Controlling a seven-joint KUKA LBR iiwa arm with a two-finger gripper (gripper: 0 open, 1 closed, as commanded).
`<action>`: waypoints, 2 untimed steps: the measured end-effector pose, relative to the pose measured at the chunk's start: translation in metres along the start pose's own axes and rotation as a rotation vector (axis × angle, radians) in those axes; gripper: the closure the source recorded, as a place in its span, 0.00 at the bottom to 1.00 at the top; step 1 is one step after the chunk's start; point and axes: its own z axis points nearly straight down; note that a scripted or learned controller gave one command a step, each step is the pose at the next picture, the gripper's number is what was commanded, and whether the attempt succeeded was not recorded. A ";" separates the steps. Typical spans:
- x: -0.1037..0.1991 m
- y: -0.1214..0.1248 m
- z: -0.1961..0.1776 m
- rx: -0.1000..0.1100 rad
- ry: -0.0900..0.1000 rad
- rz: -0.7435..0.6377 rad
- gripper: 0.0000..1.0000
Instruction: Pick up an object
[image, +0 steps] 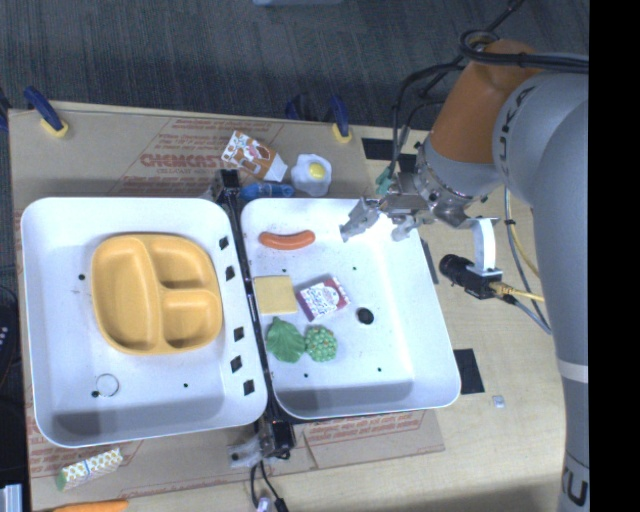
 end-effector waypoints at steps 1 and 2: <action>0.029 -0.050 0.132 -0.006 -0.001 0.026 0.00; 0.029 -0.049 0.121 -0.007 0.000 0.021 1.00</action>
